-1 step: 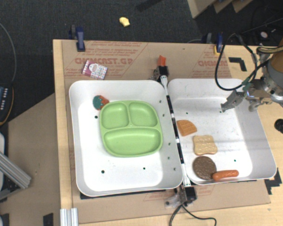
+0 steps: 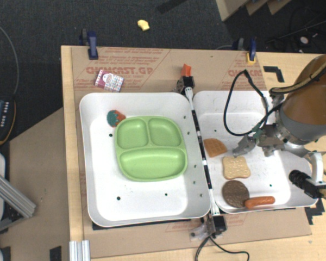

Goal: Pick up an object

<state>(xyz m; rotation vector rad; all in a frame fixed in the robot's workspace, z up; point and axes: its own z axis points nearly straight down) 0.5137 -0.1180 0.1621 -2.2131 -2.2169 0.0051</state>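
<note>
2 bins (image 2: 92,145), 1 plate (image 2: 150,148), 5 food items (image 2: 236,168), 3 clamps (image 2: 91,43).

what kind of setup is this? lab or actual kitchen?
Most likely a robotics lab bench, not a kitchen: two white bins sit on a cardboard sheet held by clamps, the food pieces, like the toast slice, look like toys, and cables trail around the arm.

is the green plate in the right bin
No, the green plate lies in the left bin; the right bin holds the toy foods.
</note>
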